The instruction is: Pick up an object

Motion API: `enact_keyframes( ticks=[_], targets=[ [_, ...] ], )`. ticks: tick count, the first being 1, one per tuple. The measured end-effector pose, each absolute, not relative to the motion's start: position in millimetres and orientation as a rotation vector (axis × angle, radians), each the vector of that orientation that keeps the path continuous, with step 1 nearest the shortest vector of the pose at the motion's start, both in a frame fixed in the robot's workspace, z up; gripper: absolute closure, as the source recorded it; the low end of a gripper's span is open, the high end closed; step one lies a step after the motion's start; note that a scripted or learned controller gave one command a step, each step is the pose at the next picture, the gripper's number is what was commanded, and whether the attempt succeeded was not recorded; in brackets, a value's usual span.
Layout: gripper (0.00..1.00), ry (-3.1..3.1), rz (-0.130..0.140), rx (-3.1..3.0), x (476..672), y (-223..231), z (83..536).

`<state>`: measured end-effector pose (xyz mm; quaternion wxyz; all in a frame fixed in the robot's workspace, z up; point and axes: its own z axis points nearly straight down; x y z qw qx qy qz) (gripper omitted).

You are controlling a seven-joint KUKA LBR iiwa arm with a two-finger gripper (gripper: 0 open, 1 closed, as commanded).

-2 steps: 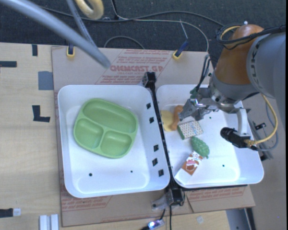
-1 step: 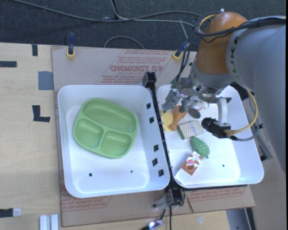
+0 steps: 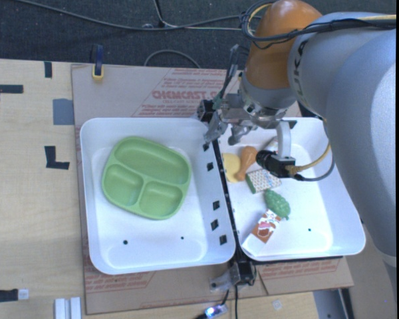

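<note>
We see two shallow white bins side by side on the cardboard-covered table [image 3: 173, 95], and their contents are split in a way that suits a picking trial. The left white bin [image 3: 96, 244] carries one thing, a light green plastic tray with three compartments [image 3: 146, 177], lying flat near its middle; we judge it a broad, low item that would be awkward for two fingers. The right white bin [image 3: 332, 234] carries the small pickable things, clustered close to the divider between the bins: a yellow rounded toy piece [image 3: 233, 167] with an orange rounded piece [image 3: 248, 156] touching it, a small patterned flat packet [image 3: 259, 180] just beside them, a dark green lumpy toy [image 3: 278, 203] below that, and a red and white small carton [image 3: 266, 227] nearest the front edge. We take the cluster as loose candidates for the task, none yet lifted.

The grey arm with its orange band [image 3: 279, 32] reaches in over the back of the right bin, and the gripper [image 3: 227, 135] hangs low near the divider, just behind the yellow and orange pieces. We cannot tell its state from this slant: the wrist hardware and cables crowd the spot. We see nothing between it, so we judge no object is held, and the nearest candidates lie just beside it.
</note>
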<state>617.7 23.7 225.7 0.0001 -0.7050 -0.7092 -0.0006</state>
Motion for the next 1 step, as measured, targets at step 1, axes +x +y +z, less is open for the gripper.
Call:
enact_keyframes(
  ticks=[1],
  targets=[
    [1.0, -2.228, -0.002, -2.214, 649.9, 73.9, 224.5]
  ],
)
